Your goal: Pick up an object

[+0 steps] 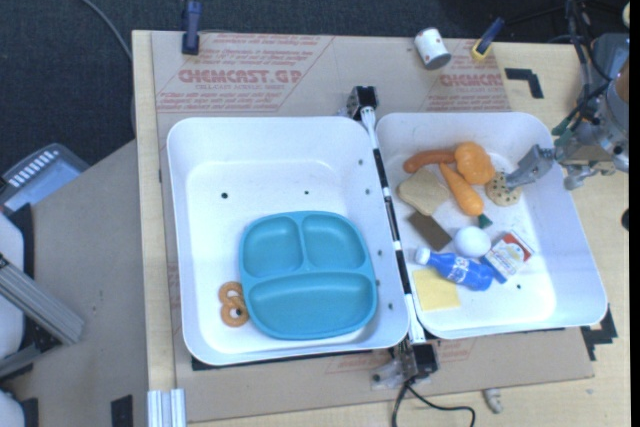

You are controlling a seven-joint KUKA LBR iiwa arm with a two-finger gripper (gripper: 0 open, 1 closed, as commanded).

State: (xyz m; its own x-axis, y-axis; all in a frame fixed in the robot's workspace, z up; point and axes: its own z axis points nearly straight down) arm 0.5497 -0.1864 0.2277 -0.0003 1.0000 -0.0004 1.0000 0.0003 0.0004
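Over the right bin's [575, 245] far right side hangs the gripper [522, 173], its grey fingers slanting down toward a round perforated cracker [503, 189]. From where I stand I cannot tell how wide it stands or whether it has hold of anything. Just beside the cracker lie an orange carrot [461, 189], an orange fruit [474, 161] and a reddish sausage [432, 159]. Nearer the bin's middle are a slice of bread [424, 192], a brown block [431, 231], a white egg [471, 241], a blue bottle [459, 269], a small red and white packet [509, 251] and a yellow cheese slice [436, 291]. Across the divider, the left bin [200, 215] holds a blue divided plate [308, 273] with a pretzel [234, 304] touching its left edge
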